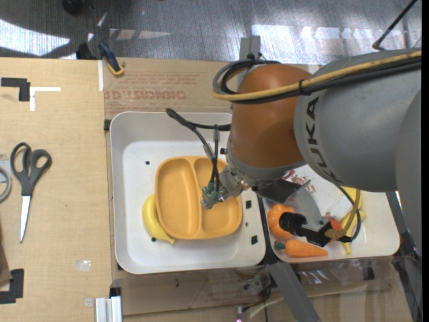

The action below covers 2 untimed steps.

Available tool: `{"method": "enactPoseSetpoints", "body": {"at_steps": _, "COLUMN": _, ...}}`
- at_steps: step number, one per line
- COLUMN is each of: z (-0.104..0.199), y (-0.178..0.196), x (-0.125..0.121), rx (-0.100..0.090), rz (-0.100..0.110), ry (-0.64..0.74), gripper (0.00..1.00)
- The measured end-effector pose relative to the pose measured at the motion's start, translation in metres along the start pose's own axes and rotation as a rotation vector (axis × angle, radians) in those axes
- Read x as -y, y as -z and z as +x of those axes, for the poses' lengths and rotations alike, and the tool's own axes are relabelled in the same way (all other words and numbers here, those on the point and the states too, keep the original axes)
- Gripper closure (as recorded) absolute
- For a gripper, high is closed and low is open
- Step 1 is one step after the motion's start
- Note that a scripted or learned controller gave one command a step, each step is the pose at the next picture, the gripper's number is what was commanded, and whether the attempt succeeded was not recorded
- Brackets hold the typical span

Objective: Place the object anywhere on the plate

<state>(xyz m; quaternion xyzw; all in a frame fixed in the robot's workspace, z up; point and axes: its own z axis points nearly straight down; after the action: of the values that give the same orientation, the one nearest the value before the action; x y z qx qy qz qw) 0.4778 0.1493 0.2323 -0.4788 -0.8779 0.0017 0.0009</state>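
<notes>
A pale wooden bench (60, 247) runs across the room, seen from above at a slant, with grey ribbed floor (201, 12) beyond it and a black chair castor (72, 4) standing on that floor. A pair of black-handled steel scissors (27, 176) lies on the bare wood at the left, well apart from the bins. A flat sheet of brown cardboard with red print (161, 86) sits under the far edge of the left shallow white bin (124, 200). In that bin lies a yellow plastic plate with a divider down its middle (177, 196). A yellow toy banana (151, 221) curves against the plate's left edge, partly tucked beneath it. The grey arm with its broad orange band (268, 119) reaches in from the right and covers the seam between the bins. Its gripper (214, 194) hangs over the plate's right half, near the divider; I cannot tell whether it is open or closed, nor whether it carries anything, so I cannot tell which piece is meant for the plate. In the right shallow white bin (379, 243) an orange toy carrot (305, 249) lies by the near wall, with a round orange toy (279, 221) just beside it.
</notes>
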Motion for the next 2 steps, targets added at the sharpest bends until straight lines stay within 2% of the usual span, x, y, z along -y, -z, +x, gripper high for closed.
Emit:
{"method": "enactPoseSetpoints", "body": {"at_steps": 1, "z": -0.008, "y": 0.182, "x": -0.004, "rx": 0.002, "rz": -0.003, "ry": 0.190, "gripper": 1.00}}
{"method": "enactPoseSetpoints", "body": {"at_steps": 2, "z": 0.007, "y": 0.050, "x": -0.026, "rx": 0.001, "rz": -0.001, "ry": 0.165, "gripper": 1.00}}
